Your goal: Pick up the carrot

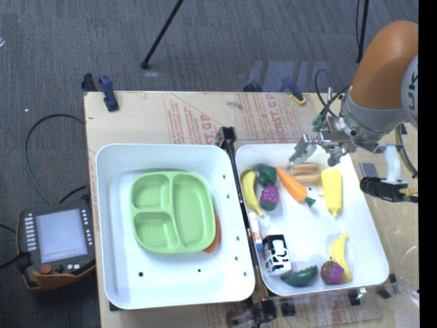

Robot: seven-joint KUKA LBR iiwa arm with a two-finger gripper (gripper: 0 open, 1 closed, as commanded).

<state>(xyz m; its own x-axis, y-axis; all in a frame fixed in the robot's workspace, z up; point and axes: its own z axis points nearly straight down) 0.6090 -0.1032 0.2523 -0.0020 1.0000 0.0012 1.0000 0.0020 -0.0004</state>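
The carrot (pixel 293 184) is orange with a small green tip and lies at a slant in the upper middle of the right bin (pixel 365 234). A tan bread roll (pixel 305 173) touches its upper side. My gripper (pixel 317 154) hangs over the bin's far edge, just above and to the right of the carrot. Its fingers are spread open and nothing sits between them. The orange-banded arm rises behind it at the upper right.
Around the carrot lie a yellow corn cob (pixel 332 190), a banana (pixel 248 190), a purple fruit (pixel 270 197) and a green vegetable (pixel 266 175). Nearer the front are a black-and-white box (pixel 276 254) and more toy food. The left bin holds a green divided plate (pixel 172 212).
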